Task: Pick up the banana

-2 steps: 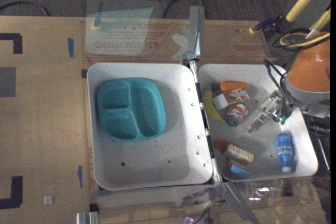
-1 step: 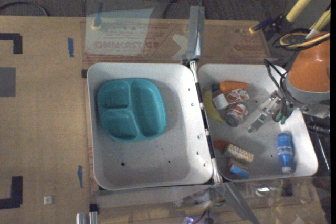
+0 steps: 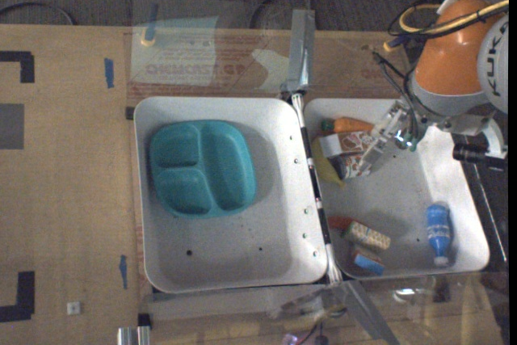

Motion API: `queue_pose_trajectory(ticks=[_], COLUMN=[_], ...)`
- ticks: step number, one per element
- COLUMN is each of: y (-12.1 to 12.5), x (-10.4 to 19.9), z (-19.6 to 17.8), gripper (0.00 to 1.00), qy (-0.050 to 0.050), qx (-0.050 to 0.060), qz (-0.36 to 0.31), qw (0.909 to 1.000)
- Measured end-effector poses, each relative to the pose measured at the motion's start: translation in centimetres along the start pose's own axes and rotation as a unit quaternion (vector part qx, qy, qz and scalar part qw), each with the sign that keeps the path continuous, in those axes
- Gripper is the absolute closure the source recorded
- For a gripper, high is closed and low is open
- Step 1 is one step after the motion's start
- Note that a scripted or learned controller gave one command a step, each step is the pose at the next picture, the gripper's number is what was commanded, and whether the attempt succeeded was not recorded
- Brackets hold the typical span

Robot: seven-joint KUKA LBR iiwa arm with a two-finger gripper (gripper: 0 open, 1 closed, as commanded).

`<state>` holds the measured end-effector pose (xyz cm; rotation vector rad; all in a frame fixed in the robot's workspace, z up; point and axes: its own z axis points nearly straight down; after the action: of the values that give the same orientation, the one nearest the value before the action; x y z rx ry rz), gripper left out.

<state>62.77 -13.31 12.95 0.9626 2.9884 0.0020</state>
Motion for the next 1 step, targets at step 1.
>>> queue_pose_trajectory(ticks=[1], y=[0.25], x=[6.18], z=[4.04], gripper=[0.00], qy=[-0.004], qx=[-0.002], qz=[0.021], qw=[0.9998])
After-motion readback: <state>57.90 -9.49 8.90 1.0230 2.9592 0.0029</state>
